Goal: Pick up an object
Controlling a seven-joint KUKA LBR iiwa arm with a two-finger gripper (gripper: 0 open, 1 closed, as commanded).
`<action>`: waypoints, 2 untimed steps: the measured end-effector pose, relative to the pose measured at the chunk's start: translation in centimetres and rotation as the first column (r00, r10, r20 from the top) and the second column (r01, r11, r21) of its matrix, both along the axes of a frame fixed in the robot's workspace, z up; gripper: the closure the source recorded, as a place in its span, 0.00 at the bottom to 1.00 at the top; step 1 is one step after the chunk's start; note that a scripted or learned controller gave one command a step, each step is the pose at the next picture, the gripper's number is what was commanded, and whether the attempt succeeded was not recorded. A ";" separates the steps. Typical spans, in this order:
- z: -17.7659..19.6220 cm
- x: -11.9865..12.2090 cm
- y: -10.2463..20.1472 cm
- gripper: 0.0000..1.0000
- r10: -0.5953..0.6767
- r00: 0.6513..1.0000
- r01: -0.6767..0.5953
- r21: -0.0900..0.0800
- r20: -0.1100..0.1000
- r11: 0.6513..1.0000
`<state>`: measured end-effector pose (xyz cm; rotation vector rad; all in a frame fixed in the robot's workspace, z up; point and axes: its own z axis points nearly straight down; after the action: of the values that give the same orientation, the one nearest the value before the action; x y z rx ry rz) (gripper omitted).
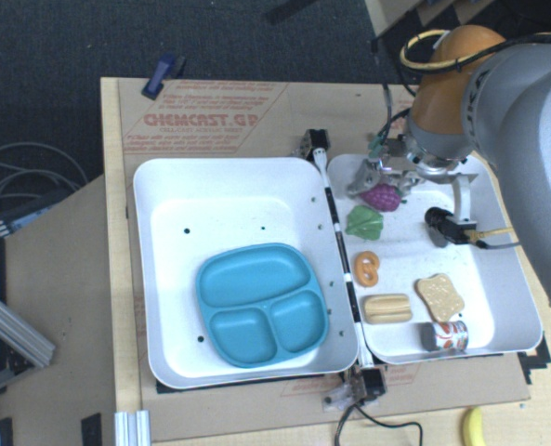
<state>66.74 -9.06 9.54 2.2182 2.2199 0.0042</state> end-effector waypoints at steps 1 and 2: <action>1.0 0.0 0.0 1.00 0.000 1.000 0.000 0.000 0.002 1.000; 2.0 0.1 0.1 1.00 0.000 1.000 0.000 0.000 0.004 1.000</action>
<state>66.83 -8.99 11.57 2.2157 2.2177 0.0084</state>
